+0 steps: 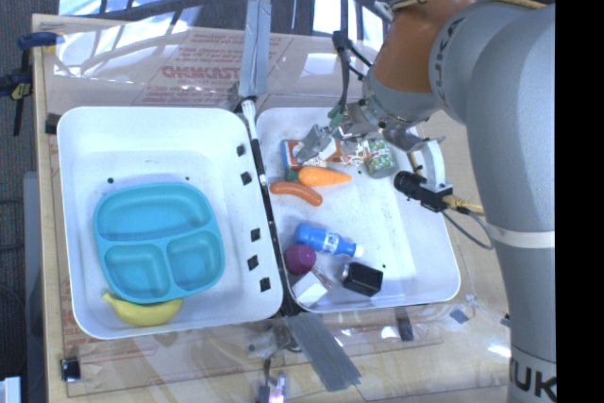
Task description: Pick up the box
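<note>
- Box (301, 152) status, and hazards?

- Work through the right bin (429, 283) from the near rim to the far rim. At 6 o'clock lies a glossy black block (361, 278), hard-edged. Just at its 10 o'clock sit a matt purple ball (301, 258) and a smooth blue bottle (326, 241) lying on its side. Further back lie a sausage-shaped brown piece (295, 193) and an orange carrot (326, 175), both rounded and likely to roll. The box lies beyond them, towards 11 o'clock in the bin. It looks like a small printed carton, red and white, with flat faces.

- And the tool?

- The gripper (330, 139) is low at the box's 2 o'clock, close beside it. You cannot tell how far it is open, nor confirm any hold.

- What could go wrong?

- The carrot touches the box's near edge, so a closing tool may catch it or push it away. A crinkled greenish packet (378, 160) at 3 o'clock of the gripper may snag. You may also mistake the black block for the target.
</note>
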Tool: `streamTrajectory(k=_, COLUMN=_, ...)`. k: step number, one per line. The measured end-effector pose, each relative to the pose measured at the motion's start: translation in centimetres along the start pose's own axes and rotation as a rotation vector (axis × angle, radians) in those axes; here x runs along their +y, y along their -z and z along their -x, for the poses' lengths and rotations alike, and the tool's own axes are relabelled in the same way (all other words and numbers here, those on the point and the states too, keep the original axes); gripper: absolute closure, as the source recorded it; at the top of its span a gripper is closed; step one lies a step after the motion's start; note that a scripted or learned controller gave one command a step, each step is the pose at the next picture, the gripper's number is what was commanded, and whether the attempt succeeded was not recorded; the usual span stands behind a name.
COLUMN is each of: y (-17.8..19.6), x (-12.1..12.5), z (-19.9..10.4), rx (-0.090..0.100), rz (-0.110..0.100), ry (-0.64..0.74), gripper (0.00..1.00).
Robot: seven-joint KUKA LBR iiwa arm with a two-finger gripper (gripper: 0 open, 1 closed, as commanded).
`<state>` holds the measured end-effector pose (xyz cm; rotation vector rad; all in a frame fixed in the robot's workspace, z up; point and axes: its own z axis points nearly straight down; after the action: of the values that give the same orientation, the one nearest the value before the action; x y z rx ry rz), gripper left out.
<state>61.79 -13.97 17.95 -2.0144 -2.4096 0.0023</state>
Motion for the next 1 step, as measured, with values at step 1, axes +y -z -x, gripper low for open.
streamTrajectory(k=1, y=-6.69, x=2.99, z=0.56, rx=0.0, rz=0.001, ry=-0.014, gripper=0.0)
